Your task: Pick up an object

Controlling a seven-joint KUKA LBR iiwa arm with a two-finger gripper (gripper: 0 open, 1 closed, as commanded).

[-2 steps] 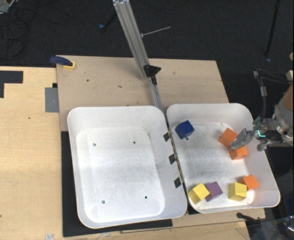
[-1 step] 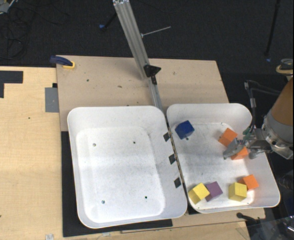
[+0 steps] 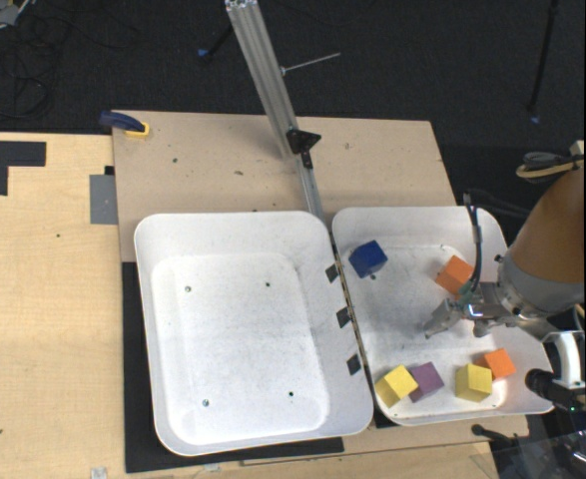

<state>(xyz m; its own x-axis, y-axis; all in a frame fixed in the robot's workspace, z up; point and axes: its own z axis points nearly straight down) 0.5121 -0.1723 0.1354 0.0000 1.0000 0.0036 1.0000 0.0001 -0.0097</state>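
Along the near edge of the right bin sits a row of small blocks, which serves well as a reference for everything else. Left of that bin lies the left bin, touching it along a shared side where dark clips join them. Starting at the right bin's near left corner, a yellow block rests just beside a purple block, the two touching. Toward the far left part of the same bin stands a blue block, well apart from the rest. Further right along the near edge, a second yellow block sits against a small orange block. Another orange block lies near the bin's far right side, just beside the arm's wrist. The gripper hangs over the middle of the right bin, its fingers spread apart with nothing between them, pointing left and down toward bare bin floor. Behind both bins, a slanted metal rail rises from the wooden bench.
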